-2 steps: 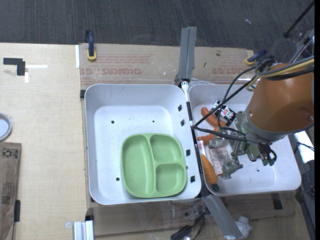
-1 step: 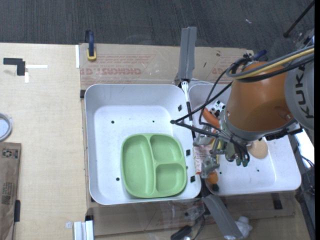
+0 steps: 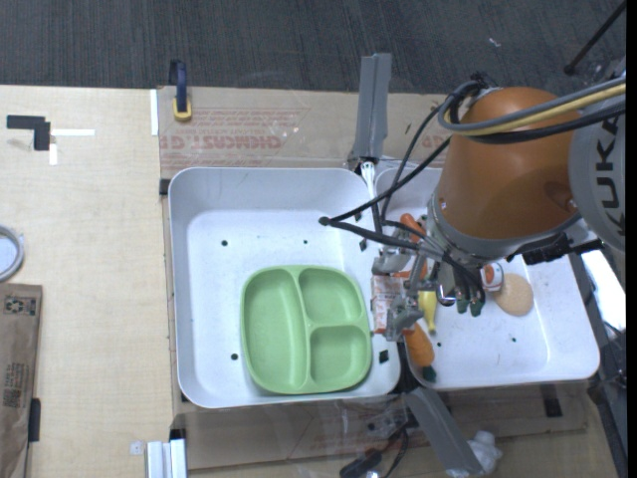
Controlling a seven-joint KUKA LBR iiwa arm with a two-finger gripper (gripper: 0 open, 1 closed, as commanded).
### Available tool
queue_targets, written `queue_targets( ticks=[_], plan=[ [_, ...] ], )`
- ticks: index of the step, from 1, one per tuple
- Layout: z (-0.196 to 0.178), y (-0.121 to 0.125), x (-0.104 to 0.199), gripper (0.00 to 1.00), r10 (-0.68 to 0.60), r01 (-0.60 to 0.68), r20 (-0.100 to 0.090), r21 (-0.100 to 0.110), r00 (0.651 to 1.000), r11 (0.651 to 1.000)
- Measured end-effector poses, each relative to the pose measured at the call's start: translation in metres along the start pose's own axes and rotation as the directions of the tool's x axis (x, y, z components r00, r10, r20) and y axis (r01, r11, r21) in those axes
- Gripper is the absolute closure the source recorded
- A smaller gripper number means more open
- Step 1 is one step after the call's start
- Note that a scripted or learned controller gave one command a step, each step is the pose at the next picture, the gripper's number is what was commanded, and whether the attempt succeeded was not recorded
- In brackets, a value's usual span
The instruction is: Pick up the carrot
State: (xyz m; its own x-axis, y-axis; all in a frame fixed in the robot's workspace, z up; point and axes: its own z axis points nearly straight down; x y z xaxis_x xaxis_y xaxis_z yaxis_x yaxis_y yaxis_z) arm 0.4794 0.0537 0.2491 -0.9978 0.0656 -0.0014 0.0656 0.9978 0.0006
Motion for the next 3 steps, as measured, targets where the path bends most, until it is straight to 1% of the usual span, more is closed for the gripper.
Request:
queue_targets(
  ticks=[1, 2, 3],
  plan=[
    [-0.145, -0.04, -0.003, 1.0, 0.08, -0.08, 0.0, 0.001, 0.997, 0.997],
    [-0.192, -0.104, -0.025, 1.0, -0.053, 0.053, 0.001, 0.001, 0.999, 0.999],
    [-0.156, -0.056, -0.044, 1.0, 0.21, -0.21, -0.003, 0.001, 0.978, 0.978]
  ],
)
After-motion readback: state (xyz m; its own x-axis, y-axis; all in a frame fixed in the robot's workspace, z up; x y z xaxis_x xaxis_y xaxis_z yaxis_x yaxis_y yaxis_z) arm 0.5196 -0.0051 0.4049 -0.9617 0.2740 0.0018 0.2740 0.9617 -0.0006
